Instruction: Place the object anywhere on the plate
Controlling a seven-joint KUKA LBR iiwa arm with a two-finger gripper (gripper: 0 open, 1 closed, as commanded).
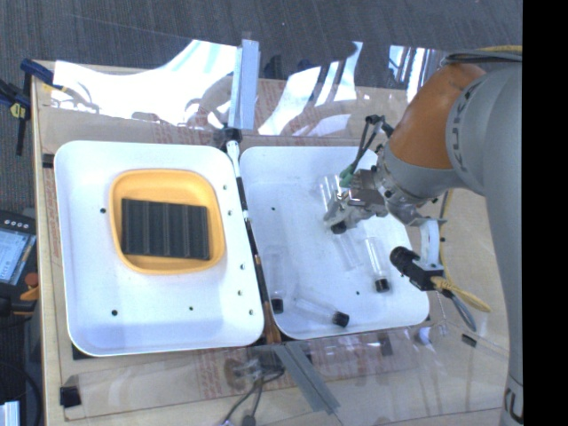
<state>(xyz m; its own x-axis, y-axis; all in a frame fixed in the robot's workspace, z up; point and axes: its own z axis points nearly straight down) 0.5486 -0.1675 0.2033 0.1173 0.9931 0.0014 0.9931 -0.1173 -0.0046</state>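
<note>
Reaching in from the right, the arm (470, 140) sets its gripper (340, 213) low over the upper middle of the right bin (284, 185), near or at the floor of that bin. Whether the tool is released or clenched cannot be told at this slant, and nothing can be made out in its grasp.

The yellow plate (160, 183) lies in the left bin (89, 309), well apart from the gripper, with the divider between the bins (247, 229) in between. A dark ribbed panel (166, 229) fills the plate's centre; no loose item rests on its rim.

Several small clear pieces lie scattered on the right bin's floor: a transparent tube (368, 254) just below the gripper, and black-capped bits (382, 284) nearer the front edge. The object to be moved is most likely one of these, probably the one nearest the tool, though which one cannot be told.

Judged from this layout, the task is at its start: the pick is not confirmed, and the lift, the carry across the divider and the release onto the plate all remain.
</note>
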